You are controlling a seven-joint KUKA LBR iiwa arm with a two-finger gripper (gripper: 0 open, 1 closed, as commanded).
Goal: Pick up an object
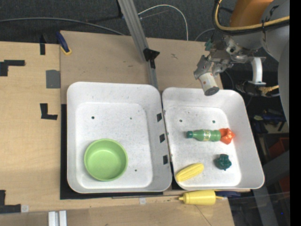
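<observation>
The tool hangs over the far rim of the right bin, carrying nothing I can see; whether it is spread or closed I cannot tell. The right bin holds a green bottle touching an orange piece, a dark green object, and a yellow corn cob; the left bin holds a green bowl. The dark green object stands apart from its neighbours, so it looks the easiest target; descend centred over it, straddling its narrow width.

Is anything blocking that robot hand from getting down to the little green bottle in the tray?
Nothing visible does. The gripper hangs over the right bin's far edge, and the green bottle lies on open bin floor, with an orange piece at its far end.
</observation>
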